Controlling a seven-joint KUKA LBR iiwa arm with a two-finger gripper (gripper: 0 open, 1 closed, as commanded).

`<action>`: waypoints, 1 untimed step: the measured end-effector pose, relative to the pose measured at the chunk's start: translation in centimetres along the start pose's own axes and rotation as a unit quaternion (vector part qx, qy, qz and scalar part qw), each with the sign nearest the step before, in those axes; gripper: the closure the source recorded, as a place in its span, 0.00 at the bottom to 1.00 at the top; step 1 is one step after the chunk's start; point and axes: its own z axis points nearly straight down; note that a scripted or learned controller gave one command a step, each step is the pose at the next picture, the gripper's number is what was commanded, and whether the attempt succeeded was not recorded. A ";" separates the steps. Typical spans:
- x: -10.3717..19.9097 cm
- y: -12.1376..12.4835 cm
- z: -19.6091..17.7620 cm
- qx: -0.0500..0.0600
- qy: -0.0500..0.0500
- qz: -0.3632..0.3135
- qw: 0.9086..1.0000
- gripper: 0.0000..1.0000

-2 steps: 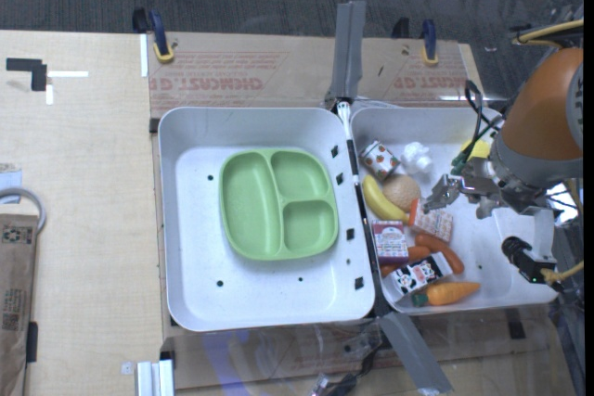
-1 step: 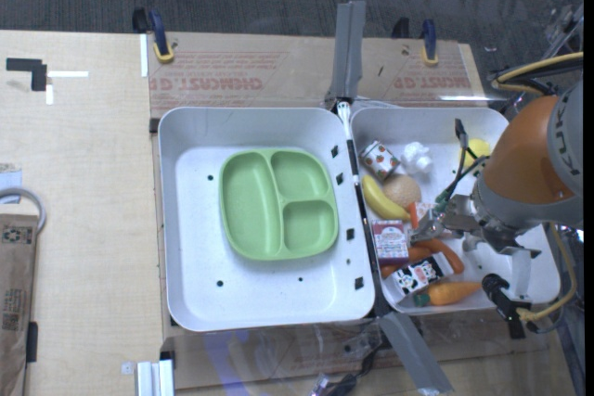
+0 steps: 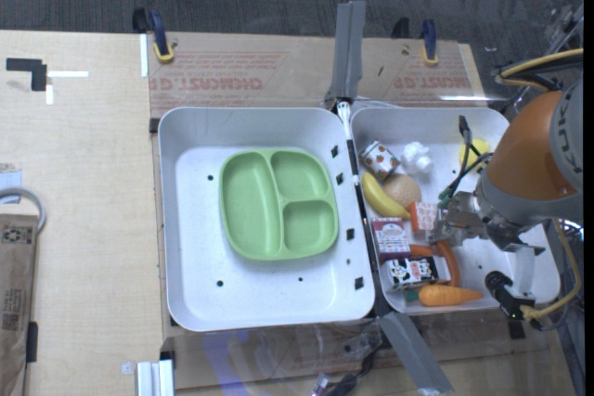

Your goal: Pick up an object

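Your gripper [image 3: 452, 225] sits low among crowded items, jaw state I cannot tell; expect it to likely snag the carrot [image 3: 449, 296] or carton [image 3: 411, 272] just below it.

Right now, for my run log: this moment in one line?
gripper low in right bin | over snack packs | green tray in left bin

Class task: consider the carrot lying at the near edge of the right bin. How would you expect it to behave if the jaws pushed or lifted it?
The carrot looks long and tapered, so it would probably roll or pivot when nudged. Its smooth, shiny skin suggests it may slip in a pinch. It lies close to the bin wall and a small carton, so a push would likely jam it there.
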 end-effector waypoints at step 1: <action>8.1 2.2 -9.2 -0.001 -0.001 0.064 0.998 1.00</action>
